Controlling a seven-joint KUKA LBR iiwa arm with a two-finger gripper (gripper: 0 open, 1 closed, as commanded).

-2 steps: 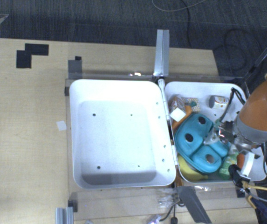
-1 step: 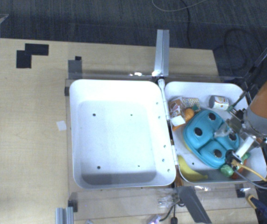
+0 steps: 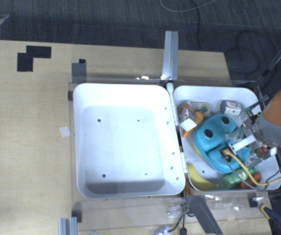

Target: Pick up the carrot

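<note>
Gripper (image 3: 249, 152) sits low in the right bin (image 3: 214, 90), over the blue toy (image 3: 213, 133). We cannot tell if the claw is released or clenched. The small orange bit we take for the carrot (image 3: 199, 115) lies near the bin's upper-left corner, apart from the gripper. Nothing looks lifted, so the pickup is not yet done.

Two bins are set side by side on the bench (image 3: 32, 131). Within the right bin (image 3: 199, 94), a toy (image 3: 211, 133) is placed centrally, a banana (image 3: 199, 180) before it, a packet (image 3: 189, 109) behind.
</note>
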